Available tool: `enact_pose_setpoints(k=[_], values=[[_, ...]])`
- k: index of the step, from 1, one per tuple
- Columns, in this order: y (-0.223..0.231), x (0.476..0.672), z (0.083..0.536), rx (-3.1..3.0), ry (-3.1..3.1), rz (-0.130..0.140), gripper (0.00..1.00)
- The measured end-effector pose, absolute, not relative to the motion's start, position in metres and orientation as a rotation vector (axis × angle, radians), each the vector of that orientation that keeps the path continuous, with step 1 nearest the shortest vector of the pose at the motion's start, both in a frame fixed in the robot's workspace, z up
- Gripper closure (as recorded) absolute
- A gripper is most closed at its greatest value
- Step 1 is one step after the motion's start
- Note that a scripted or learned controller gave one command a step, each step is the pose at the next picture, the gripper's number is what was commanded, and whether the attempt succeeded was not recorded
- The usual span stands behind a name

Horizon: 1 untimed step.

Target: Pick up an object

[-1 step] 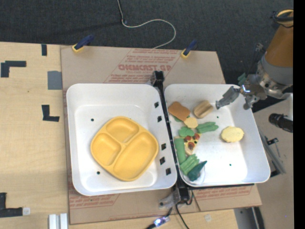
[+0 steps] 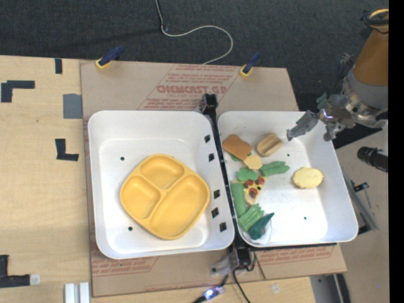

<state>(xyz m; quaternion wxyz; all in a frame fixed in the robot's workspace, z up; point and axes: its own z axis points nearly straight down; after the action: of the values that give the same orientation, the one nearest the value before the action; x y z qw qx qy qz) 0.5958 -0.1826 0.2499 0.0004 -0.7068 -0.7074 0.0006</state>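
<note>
Hovering at the right bin's (image 2: 328,188) upper right corner, the gripper (image 2: 314,126) has its fingers spread, holding nothing; the yellow round food piece (image 2: 307,178) lies below it, apart from the toy-food cluster (image 2: 252,182)

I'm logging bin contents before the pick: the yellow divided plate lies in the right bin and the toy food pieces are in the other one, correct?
Not quite. The camera view shows the yellow divided plate in the left bin; the toy food pieces lie in the right bin.

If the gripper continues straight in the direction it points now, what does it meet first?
The gripper points down-left into the right bin. The hot dog bun looks first in that line, though depth is unclear and it may reach bare bin floor before it.
</note>
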Motion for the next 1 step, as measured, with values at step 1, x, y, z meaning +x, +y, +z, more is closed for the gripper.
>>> enact_pose_setpoints(k=[1], values=[[-0.1740,0.5879,0.1974,-2.216,-2.219,0.007,0.00]])
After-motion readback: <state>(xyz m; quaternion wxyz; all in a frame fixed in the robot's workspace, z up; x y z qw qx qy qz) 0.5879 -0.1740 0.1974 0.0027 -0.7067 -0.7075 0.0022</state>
